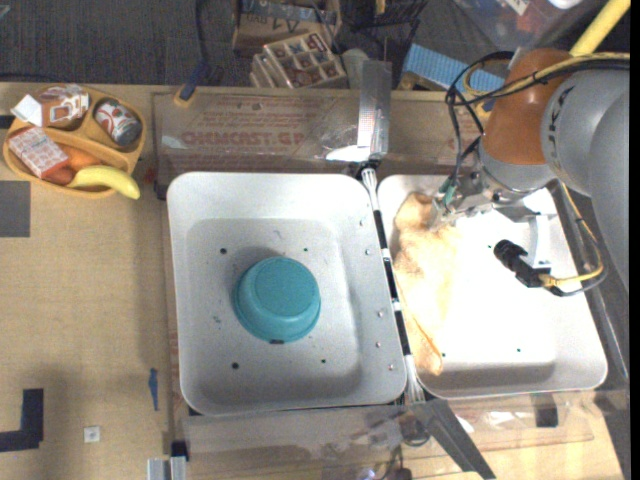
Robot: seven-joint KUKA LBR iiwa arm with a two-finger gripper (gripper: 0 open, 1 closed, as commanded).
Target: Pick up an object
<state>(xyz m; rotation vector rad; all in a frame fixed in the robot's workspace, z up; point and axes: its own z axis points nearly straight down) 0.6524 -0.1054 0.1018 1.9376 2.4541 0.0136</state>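
Nearest us looms our grey arm (590, 128) with its orange band, reaching into the right bin (520, 353). We cannot tell the state of our claw (452, 200). It sits at the upper edge of a tan cloth (425, 268). Well to its left, a teal bowl (278, 298) lies upside down in the left bin (200, 218).

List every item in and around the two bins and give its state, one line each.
Teal bowl: upside down, in the left bin.
Tan cloth: crumpled, along the right bin's left side.
Claw: down at the cloth's upper end.
Banana: lying on the yellow tray's edge.
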